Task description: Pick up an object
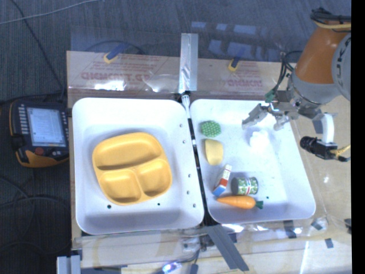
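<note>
the arm's upper links are cut off at the right edge, leaving the orange band (320, 59) and wrist in view. the end effector (265, 117) hangs over the upper part of the right bin (296, 201), its two fingers spread apart with nothing between them; one finger (252, 117) points left, the other sits nearer the wrist. a white object (258, 137) just below the fingers is hard to make out against the white bin floor, and whether it touches them cannot be told. five further items lie in the right bin: one green textured ball (211, 128) to the left of the end effector, one pale yellow piece (214, 151) just below the ball, one small tube with a red and blue end (222, 181), one green can (245, 185) on its side beside the tube, and one carrot (236, 201) just below both, near the bin's front wall. all five are apart from the end effector, the carrot farthest. the left bin (85, 113) holds one yellow divided tray (132, 167) with three compartments. two bins stand side by side on the desk (85, 67). one handheld pendant with a screen (40, 131) lies on the floor at left, its label text too small to read.
</note>
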